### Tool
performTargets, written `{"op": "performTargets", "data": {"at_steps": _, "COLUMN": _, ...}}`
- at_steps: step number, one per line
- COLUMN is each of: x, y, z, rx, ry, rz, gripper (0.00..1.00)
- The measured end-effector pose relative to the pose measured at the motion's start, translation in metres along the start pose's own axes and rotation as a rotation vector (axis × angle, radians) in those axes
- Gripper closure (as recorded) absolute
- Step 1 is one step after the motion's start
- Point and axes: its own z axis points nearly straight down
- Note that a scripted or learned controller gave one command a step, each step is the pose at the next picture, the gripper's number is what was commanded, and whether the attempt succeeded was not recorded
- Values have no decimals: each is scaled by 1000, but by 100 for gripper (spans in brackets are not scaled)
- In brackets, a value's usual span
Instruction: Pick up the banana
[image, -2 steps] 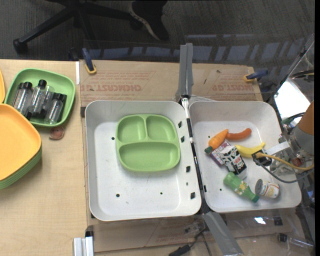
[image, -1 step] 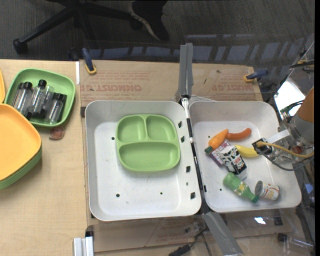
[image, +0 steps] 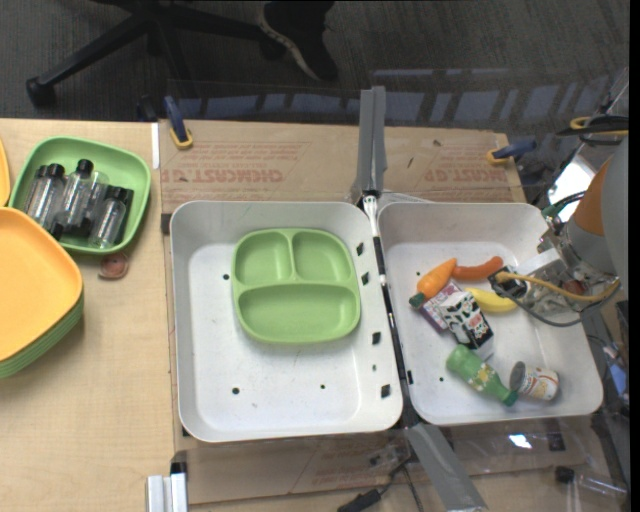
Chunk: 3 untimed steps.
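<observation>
Banana (image: 495, 300) is yellow, the carrot (image: 438, 276) next to it orange. There's a cow-print black-and-white carton (image: 466, 320) with a purple pack (image: 437, 305), plus a green bottle (image: 480, 375). Lime green divided plate (image: 296, 285) in a white bin (image: 200, 330), orange plates (image: 35, 290) off left.

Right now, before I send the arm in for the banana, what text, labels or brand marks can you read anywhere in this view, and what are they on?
Red print on the brown cardboard sheet behind the bins: upside down to the camera, too blurred to read.
Purple and white cow-patterned carton beside the yellow banana: lettering too small.
Green plastic bottle: label unreadable.
Small white cup: print unreadable.
</observation>
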Motion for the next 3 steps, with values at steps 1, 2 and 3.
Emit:
{"op": "performTargets", "data": {"at_steps": 1, "x": 22, "y": 7, "z": 2, "rx": 4, "ry": -5, "rz": -3, "gripper": 100}}
{"op": "performTargets", "data": {"at_steps": 2, "x": 22, "y": 6, "z": -7, "rx": 5, "ry": -8, "rz": -8, "gripper": 100}}
{"op": "performTargets", "data": {"at_steps": 3, "x": 22, "y": 5, "z": -15, "rx": 6, "ry": -12, "rz": -12, "gripper": 100}}
